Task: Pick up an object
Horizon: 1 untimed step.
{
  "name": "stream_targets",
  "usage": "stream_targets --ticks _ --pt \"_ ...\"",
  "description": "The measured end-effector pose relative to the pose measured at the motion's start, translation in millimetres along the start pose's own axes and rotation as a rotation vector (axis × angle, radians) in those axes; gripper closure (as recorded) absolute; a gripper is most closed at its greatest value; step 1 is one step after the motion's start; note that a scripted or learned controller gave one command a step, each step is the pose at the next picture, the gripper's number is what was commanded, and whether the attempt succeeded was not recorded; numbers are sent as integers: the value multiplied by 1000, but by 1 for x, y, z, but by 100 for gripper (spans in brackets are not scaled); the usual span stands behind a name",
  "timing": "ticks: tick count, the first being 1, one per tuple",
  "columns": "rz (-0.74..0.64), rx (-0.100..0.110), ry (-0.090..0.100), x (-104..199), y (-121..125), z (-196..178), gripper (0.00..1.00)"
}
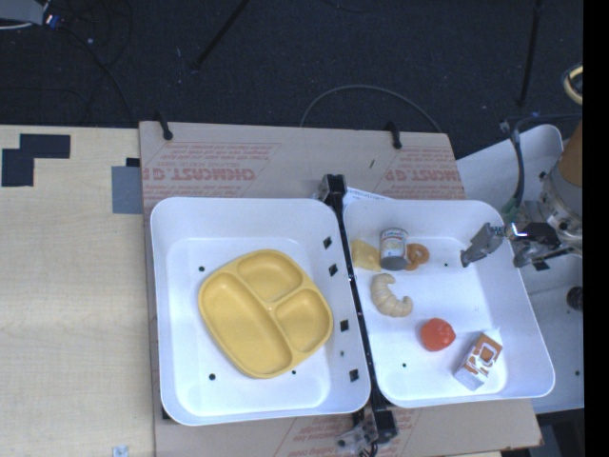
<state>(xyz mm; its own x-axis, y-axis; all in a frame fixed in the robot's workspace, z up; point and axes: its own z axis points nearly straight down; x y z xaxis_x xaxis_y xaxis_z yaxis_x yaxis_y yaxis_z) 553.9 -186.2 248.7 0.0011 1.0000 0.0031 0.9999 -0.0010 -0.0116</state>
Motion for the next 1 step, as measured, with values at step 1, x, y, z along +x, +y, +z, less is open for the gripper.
stream_targets --ticks 1 --pt "-2 -8 -2 0 2 -5 0"
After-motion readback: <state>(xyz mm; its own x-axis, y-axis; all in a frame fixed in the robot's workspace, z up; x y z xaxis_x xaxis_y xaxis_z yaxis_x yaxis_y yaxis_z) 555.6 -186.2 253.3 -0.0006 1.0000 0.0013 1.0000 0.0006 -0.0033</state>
